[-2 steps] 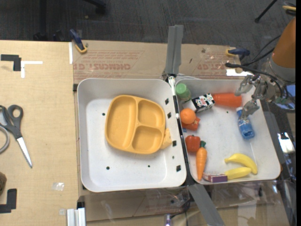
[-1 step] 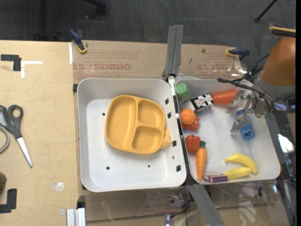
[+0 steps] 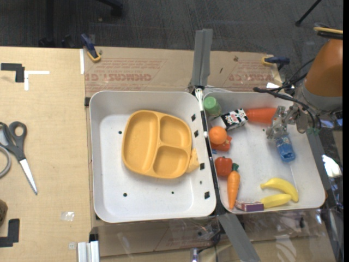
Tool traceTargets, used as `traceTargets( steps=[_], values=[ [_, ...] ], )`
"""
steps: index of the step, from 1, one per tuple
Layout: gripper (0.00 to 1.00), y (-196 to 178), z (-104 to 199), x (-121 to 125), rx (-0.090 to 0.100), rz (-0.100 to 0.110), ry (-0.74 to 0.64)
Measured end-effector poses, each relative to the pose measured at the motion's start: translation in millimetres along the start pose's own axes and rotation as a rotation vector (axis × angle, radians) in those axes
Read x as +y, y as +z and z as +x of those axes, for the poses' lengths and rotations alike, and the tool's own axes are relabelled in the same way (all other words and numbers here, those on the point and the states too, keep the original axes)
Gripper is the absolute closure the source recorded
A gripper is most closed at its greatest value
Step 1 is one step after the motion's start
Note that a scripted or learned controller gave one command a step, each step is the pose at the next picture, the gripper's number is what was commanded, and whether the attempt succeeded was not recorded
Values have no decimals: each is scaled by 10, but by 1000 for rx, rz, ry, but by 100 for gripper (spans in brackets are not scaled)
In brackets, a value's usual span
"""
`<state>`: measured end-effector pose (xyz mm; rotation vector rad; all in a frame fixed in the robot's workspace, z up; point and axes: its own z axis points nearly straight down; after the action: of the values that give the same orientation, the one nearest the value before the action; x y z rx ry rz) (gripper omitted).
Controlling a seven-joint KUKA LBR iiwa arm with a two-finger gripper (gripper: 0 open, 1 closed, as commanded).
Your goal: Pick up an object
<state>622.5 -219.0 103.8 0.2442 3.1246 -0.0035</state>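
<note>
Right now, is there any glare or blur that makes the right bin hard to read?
Camera view: the right bin is evenly lit and its toys look sharp; the gripper is a cluttered, slightly soft shape above the blue object; bright glare sits on the bench edge beside the bin.

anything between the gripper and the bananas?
In the camera view a blue object lies just below the gripper; from there to the bananas it's bare bin floor.

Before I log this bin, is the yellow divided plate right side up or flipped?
Right side up: the yellow plate in the left bin shows its three hollow compartments facing up.
</note>
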Motion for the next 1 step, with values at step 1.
traceTargets(
  steps=[1],
  values=[
    [0, 9, 14, 7, 7, -2, 0]
  ],
)
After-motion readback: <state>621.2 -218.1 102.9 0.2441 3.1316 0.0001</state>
